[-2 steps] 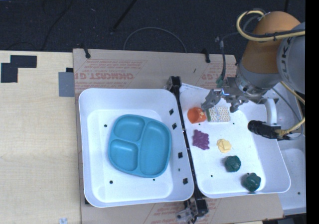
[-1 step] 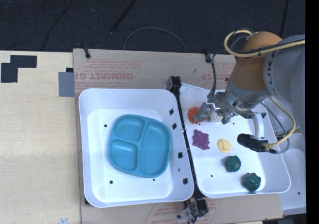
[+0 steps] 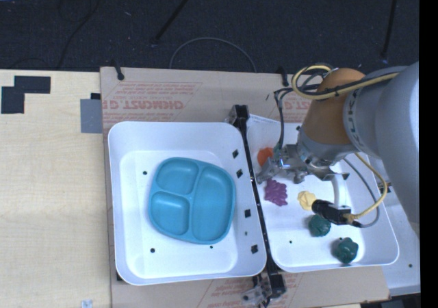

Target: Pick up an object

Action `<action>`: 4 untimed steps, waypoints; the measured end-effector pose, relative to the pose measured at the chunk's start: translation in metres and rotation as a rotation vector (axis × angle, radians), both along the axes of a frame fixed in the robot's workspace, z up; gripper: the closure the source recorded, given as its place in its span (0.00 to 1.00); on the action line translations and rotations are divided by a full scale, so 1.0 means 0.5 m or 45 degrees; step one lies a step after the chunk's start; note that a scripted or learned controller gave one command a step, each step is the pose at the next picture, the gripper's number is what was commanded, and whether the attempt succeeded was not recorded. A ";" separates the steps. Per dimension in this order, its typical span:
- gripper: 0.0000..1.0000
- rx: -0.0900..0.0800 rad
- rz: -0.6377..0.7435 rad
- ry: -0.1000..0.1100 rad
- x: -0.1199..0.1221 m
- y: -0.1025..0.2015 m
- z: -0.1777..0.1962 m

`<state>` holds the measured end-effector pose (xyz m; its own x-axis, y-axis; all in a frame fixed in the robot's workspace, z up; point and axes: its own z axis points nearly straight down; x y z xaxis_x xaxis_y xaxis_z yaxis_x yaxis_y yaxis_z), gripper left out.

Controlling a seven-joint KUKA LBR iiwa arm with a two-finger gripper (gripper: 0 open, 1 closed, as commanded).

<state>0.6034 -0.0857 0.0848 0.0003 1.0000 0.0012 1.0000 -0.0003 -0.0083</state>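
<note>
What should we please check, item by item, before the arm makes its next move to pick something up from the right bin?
1. Gripper over the right white bin, where the small objects lie: ok.
2. A thing between its fingers: cannot tell; the wrist hides them.
3. Purple bumpy object close by the gripper and in plain sight: ok.
4. Small orange object partly covered by the gripper body: not ok for a clean approach.
5. Yellow piece and two dark green lumps lie apart from the purple one: ok.
6. Blue divided plate sits in the left bin, away from the arm: ok.
</note>
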 end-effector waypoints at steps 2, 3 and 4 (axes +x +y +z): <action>1.00 0.001 -0.013 -0.002 -0.002 -0.004 0.025; 1.00 -0.001 -0.009 -0.014 -0.008 -0.002 0.150; 1.00 -0.002 -0.012 -0.011 -0.016 -0.020 0.242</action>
<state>0.5955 -0.0954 0.2058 0.0100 0.9999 0.0000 0.9999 -0.0100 0.0005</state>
